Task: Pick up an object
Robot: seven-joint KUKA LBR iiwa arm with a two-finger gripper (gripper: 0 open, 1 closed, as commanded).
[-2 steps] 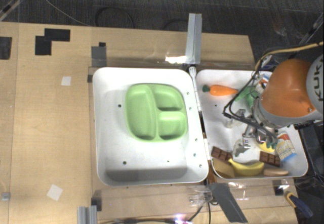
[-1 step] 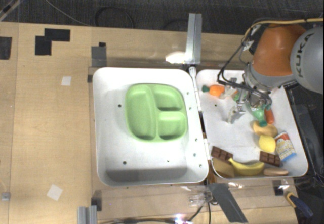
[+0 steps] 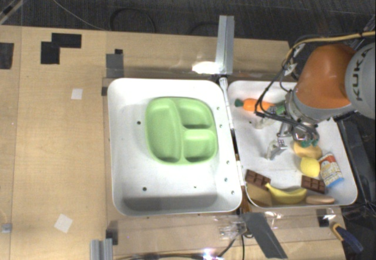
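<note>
Bins, two, white and shallow, side by side on a wooden bench.

Left bin [image 3: 126, 135]: holds one green divided tray [image 3: 179, 130], three compartments, lying flat near the middle.

Right bin [image 3: 255, 138]: holds the loose objects. Carrot [image 3: 254, 104], orange with green top, at the far edge. Lemon [image 3: 309, 165], yellow, near the right wall, with a paler yellow piece [image 3: 306, 150] just above it. Small bottle [image 3: 330, 172], white with a red label, beside the lemon toward the right wall. Banana [image 3: 286, 194], curved, along the near edge. Two brown chocolate-like bars: one [image 3: 257, 178] touching the banana's left end, one [image 3: 312, 184] just right of it.

Gripper [image 3: 279, 146]: metal, reaching down into the middle of the right bin below the orange band of the arm [image 3: 322, 77]. It stands on bare bin floor left of the lemon; nothing lies between its fingers, and whether they are spread or closed is too small to tell.

Handling, judged: these look like light plastic play food, stiff and smooth, so liable to slip. The lemon is the nearest candidate; its round form would want a hold across the widest middle. The banana offers a narrower, surer span across its mid-curve. The bars lie flat and low, hard to get under.
</note>
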